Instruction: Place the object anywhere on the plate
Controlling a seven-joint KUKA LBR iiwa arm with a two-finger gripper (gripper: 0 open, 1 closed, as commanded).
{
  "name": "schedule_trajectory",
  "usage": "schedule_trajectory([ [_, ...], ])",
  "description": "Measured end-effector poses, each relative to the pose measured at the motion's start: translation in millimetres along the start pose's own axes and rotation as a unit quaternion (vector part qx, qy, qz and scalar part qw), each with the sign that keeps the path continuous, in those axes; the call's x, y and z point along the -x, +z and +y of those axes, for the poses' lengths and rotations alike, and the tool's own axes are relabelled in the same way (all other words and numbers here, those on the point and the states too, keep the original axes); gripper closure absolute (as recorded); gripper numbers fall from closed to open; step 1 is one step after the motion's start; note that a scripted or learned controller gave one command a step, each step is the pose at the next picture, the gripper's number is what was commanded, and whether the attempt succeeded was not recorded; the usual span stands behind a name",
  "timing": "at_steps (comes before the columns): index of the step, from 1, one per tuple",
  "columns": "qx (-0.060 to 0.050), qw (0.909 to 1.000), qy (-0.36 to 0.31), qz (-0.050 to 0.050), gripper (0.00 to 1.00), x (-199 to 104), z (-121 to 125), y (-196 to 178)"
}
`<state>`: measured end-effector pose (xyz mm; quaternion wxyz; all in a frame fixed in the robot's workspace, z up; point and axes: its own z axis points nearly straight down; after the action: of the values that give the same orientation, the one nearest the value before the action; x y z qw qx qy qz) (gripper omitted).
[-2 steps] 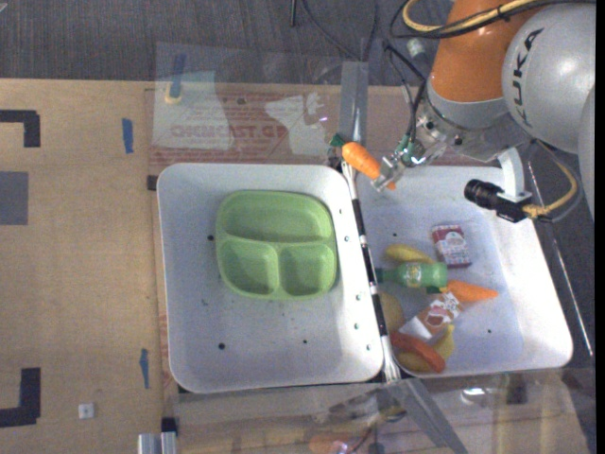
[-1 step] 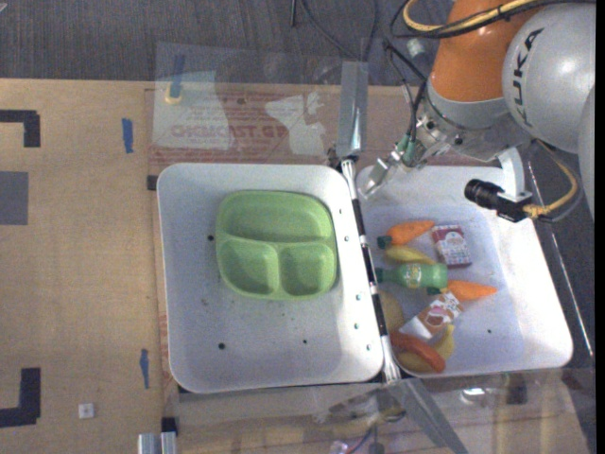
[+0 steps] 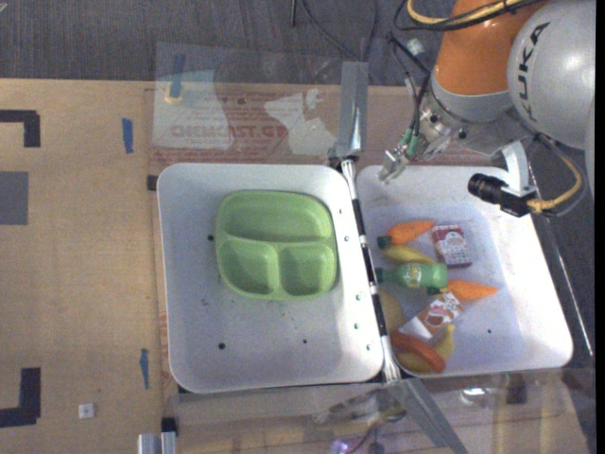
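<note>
A grey robot arm with an orange band reaches in over two shallow white bins on a wooden worktop (image 3: 76,282). Its gripper (image 3: 392,166) hangs above the far corner of the right bin (image 3: 539,282), with nothing between its fingers; whether they are apart or together cannot be told. Nearer the camera than the gripper lies a pile of small toy food: a carrot (image 3: 413,232), a red packet (image 3: 453,245), a green bottle (image 3: 419,275), a second carrot (image 3: 470,290) and a carton (image 3: 435,314). The plate (image 3: 276,244), smooth green plastic with three compartments, lies in the other bin (image 3: 189,339), to the gripper's side and apart from it. A good pick likely means coming straight down on one loose piece, such as the top carrot, closing across its narrow width.
</note>
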<state>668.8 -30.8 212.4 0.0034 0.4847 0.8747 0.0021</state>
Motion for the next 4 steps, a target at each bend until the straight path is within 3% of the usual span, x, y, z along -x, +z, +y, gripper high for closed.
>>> schedule_trajectory([
  [1, -0.003, 0.9998, -0.019, 0.002, 1.0, -66.9, 39.5, 14.9],
  [2, -0.003, 0.997, -0.077, 0.002, 1.0, -62.0, 36.3, 26.9],
  [3, -0.003, 0.9997, -0.026, 0.002, 1.0, -140.9, 58.0, 38.1],
  [4, -0.001, 0.9959, -0.091, 0.0, 1.0, -67.5, -10.2, -88.2],
])
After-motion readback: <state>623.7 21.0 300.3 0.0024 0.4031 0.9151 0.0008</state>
